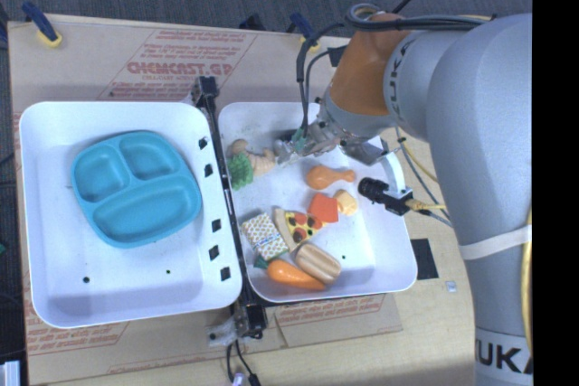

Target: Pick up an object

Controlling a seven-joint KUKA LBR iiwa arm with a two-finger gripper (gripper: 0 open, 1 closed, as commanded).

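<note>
Two shallow white bins sit side by side on the bench: the left bin (36, 194) bears a blue, three-compartment plastic plate (136, 187), while the right bin (398, 262) holds a heap of toy food, which is probably why the grey arm with its orange band (366, 77) reaches down there. The gripper (303, 143) hangs low over the bin's upper part, just beside a green toy broccoli (240, 168) and a tan, bone-like piece (262, 162); whether it is released or clenched I cannot tell, for the wrist covers it. Nothing visibly sits in its grasp. Nearest to it lies an orange toy drumstick (327, 176), smooth and rounded, likely slippery to pinch. Further down rest a red block (324, 209), a pizza slice (295, 224), a checkered cracker (263, 235), a carrot (291, 274) and a bread roll (317, 262), packed close together.
</note>
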